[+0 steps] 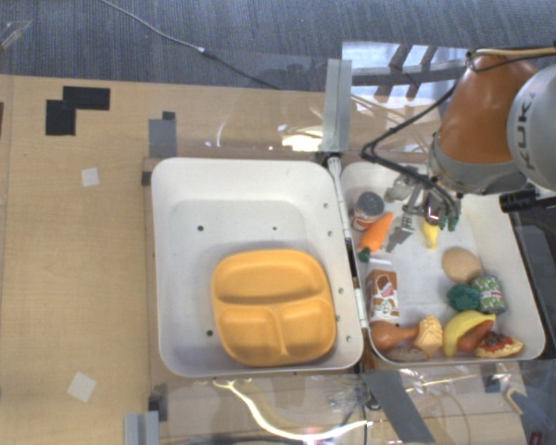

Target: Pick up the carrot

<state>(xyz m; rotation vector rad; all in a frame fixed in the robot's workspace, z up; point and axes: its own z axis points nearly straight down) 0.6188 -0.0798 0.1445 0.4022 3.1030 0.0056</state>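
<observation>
Toward 3 o'clock on the wooden desk [65,276] sits the right-hand shallow white bin [528,286], and the small orange toy carrot w/ green stub [377,234] lies near its 10 o'clock corner, close to the divider wall. It's tilted, fat end up toward 1 o'clock, green end down toward 7. A round grey-lidded can [369,202] is just beside it at 12, a small brown-and-white carton [383,295] below at 6. Metal two-finger claw [415,219] hangs just at the carrot's 3 o'clock side, not around it; nothing seen between the fingers, and whether they're apart or together I cannot tell, too much clutter and glare there. A little yellow piece [431,235] lies right under the claw.

Handling, as a guess: looks like hard plastic or foam play food, so v. light, stiff, smooth, prob. a bit slippery and apt to roll or squirt out on the taper. Best hold is across the thick middle, fingers square to its long axis, not the thin tip. Needs a shift toward 9 o'clock first, w/ care re the can and bin wall crowding it. Left bin holds a yellow sectioned plastic tray [273,306]; not involved.
</observation>
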